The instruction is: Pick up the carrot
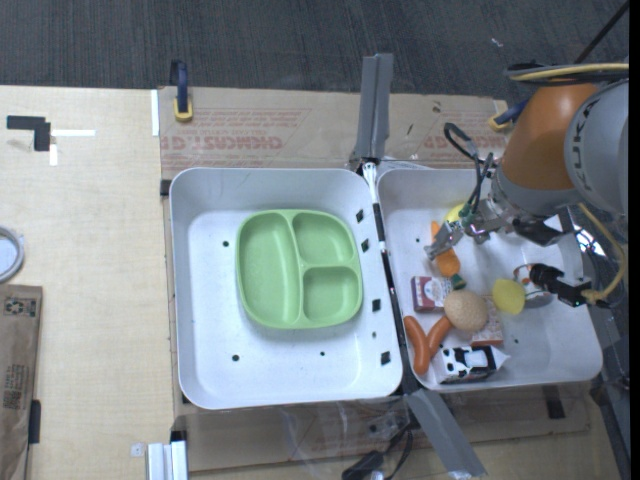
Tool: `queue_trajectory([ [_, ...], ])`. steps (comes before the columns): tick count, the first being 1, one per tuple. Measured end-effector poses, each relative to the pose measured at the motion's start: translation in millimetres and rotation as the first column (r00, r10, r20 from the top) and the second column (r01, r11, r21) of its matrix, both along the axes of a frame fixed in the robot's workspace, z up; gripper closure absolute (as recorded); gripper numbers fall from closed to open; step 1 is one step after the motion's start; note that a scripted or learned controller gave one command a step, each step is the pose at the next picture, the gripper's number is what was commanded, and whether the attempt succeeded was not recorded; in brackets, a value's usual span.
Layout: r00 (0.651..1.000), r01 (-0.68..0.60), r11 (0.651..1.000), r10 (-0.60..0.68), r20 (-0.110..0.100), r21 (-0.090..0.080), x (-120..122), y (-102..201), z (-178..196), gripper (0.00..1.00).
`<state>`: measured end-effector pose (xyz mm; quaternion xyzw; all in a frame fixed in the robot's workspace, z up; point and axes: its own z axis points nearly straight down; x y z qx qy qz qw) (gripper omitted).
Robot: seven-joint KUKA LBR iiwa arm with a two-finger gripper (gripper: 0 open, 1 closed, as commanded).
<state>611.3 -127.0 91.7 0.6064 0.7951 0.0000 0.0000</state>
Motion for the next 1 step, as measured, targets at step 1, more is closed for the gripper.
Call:
queue_trajectory([
  [1,1.0,0.003,1.0,-0.003,0.0,0.0,0.1,-1.1,9.2,1.0],
])
